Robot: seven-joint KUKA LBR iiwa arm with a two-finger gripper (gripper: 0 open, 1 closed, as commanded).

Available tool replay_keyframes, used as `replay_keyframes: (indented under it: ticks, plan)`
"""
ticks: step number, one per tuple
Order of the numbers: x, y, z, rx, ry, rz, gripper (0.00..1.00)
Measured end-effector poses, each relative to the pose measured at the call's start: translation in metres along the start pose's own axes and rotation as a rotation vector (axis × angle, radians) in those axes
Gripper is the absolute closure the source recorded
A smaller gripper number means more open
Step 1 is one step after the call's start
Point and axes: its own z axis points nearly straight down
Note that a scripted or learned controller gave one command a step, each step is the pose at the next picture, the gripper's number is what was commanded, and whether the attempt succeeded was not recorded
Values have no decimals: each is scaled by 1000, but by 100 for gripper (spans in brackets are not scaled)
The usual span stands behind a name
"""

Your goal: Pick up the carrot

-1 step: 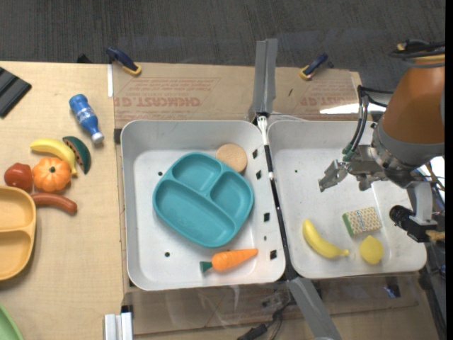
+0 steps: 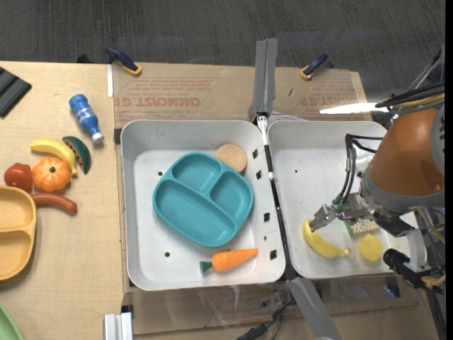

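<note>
The carrot (image 2: 230,259), orange with a green stub, lies flat in the left bin (image 2: 138,211) near its front wall, just below the teal divided plate (image 2: 204,198). My gripper (image 2: 354,225) hangs over the right bin (image 2: 311,154), well to the right of the carrot and across the divider between the bins. It is above a yellow banana (image 2: 322,244) and a yellow lemon (image 2: 369,247). The orange-banded wrist hides most of the gripper from above.
A round tan biscuit (image 2: 231,157) rests at the plate's far edge. On the bench to the left lie a blue bottle (image 2: 85,118), a banana, a small pumpkin (image 2: 51,174), a tomato, a sausage and a yellow tray (image 2: 14,236).
</note>
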Motion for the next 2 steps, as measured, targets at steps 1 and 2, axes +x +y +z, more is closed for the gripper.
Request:
replay_keyframes:
  ticks: [1, 2]
  plan:
    - [-69, -8, -35, -3, -2, -124, 0]
    - [-15, 9, -92, -4, -2, -242, 0]
